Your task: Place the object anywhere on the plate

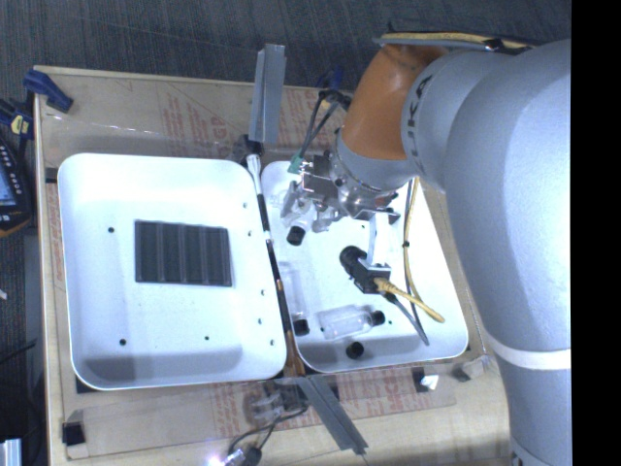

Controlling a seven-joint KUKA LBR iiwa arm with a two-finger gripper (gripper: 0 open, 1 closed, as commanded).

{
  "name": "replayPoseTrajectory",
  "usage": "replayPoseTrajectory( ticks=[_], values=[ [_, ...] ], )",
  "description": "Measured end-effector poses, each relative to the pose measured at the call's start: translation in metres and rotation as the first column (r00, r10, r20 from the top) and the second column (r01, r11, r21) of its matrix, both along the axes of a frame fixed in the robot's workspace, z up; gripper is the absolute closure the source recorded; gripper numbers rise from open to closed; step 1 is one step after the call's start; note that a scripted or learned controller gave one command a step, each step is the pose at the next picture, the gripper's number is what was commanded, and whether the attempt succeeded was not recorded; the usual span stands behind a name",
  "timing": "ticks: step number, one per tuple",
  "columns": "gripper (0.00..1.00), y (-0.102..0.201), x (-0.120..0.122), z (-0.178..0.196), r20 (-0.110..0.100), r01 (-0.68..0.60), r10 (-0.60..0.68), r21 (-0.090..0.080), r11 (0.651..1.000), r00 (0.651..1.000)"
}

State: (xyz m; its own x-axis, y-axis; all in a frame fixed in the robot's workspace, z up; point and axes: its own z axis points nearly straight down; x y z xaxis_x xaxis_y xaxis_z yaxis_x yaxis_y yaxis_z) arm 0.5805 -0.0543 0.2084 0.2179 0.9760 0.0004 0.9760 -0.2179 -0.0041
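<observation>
Lining up in the right bin (441, 338)
Our gripper (309, 207) hangs at eleven o'clock, open or closed we cannot tell; the clear object (349, 320) lies at six. We should centre over it before descending; the plate (182, 253) sits at nine.

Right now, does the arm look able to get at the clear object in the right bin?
Probably yes. The end effector hangs over the same bin, and the clear object lies uncovered near its front wall. A small black piece sits close beside it, which might crowd a grasp.
</observation>
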Motion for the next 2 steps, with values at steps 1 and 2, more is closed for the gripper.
replayPoseTrajectory(
  ticks=[1, 2],
  values=[
    [1.00, 0.042, -0.105, 0.017, -0.001, -0.233, 0.233, 0.001, 0.972, 0.972],
    [1.00, 0.133, -0.105, -0.018, -0.002, -0.408, 0.408, 0.001, 0.913, 0.913]
  ],
)
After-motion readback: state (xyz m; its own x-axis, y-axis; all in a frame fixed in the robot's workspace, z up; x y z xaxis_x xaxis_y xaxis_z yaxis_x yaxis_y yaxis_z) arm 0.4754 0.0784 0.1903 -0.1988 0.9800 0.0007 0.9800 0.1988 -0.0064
